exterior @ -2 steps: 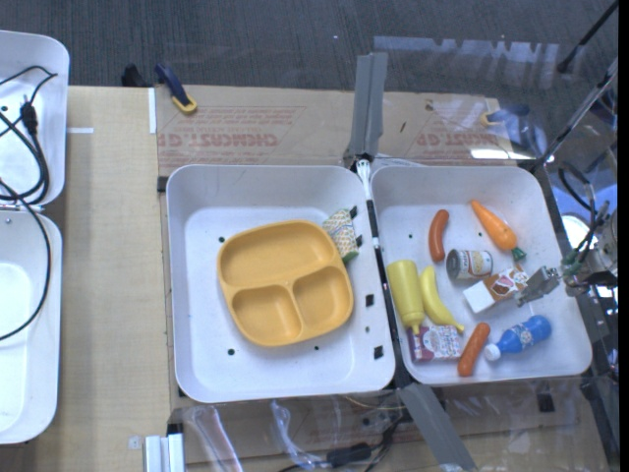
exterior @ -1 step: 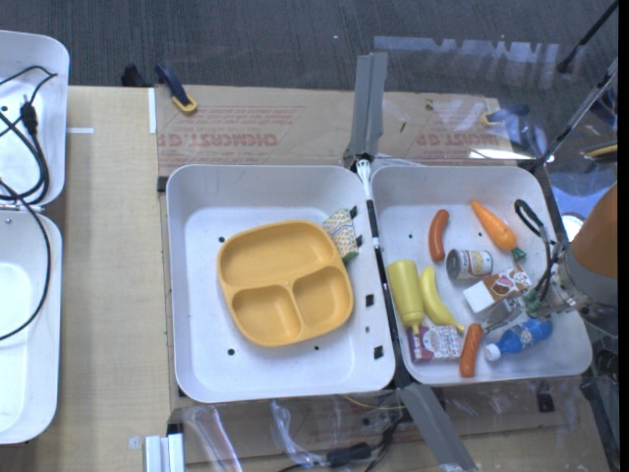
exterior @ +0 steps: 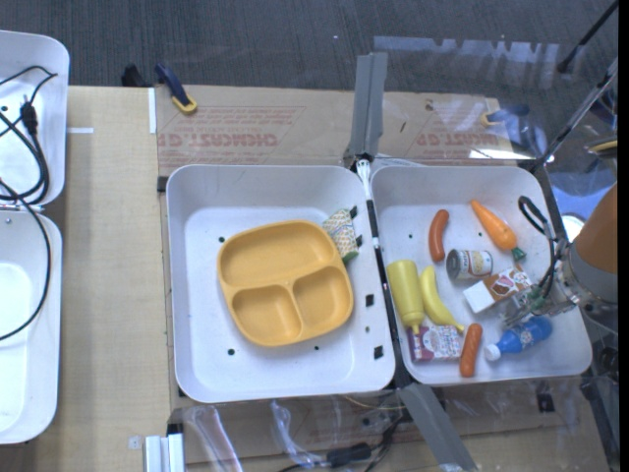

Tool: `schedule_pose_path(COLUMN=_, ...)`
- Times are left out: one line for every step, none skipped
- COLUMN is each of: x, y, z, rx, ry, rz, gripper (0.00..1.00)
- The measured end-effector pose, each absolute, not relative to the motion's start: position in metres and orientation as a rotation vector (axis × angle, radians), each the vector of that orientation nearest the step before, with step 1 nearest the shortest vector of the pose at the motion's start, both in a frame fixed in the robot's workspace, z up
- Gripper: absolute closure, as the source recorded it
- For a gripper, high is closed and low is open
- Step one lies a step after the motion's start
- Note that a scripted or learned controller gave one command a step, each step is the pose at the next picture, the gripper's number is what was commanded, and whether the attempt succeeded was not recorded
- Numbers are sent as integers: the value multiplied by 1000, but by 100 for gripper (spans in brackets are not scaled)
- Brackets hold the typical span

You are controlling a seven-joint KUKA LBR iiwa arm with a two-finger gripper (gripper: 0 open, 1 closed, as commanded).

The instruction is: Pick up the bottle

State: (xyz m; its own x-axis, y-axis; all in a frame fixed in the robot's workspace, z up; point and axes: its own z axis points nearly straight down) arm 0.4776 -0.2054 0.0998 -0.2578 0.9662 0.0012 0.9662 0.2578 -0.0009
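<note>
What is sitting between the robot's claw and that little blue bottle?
Nothing visible. The gripper hangs in the right bin, just above the blue bottle, with no object between them. A small carton lies close beside the gripper, and a sausage beside the bottle.

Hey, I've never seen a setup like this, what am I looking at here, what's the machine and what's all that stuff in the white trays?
One camera looks down at a slant on a bench bearing two shallow white bins. The left bin holds a yellow divided plate. The right bin holds toy food: a yellow mustard bottle, a banana, a carrot, two sausages, a tin can and a small blue bottle. The machine is a robot arm reaching in from the right; its gripper hangs just above the blue bottle. Nothing visibly sits between its jaws.
</note>
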Motion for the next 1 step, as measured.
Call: schedule_pose_path(x=478, y=-205, z=100, rx=-1912, ry=-2491, rz=0, gripper=0)
